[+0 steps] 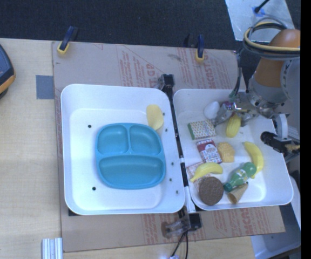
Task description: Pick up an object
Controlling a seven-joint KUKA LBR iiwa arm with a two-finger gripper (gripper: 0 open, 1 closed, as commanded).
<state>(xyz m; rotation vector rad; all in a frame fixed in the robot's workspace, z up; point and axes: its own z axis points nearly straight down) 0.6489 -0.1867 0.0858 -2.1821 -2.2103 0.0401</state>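
now, operator, your gripper (232, 114) sits low in the right bin (285, 198), near its back wall, right over a small yellow piece (233, 127) that lies touching its tip. you cannot tell how wide it stands or whether it grips that piece. just beside it lies a white lump (211, 109). in the left bin (69, 198) rests a blue divided plate (130, 155).

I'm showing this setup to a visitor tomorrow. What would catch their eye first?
Probably the blue divided plate lying in the left bin, with a pale yellow piece beside its upper right corner. Next, the right bin crowded with toy food, two bananas among them, and the gripper low over a small yellow item at its far end.
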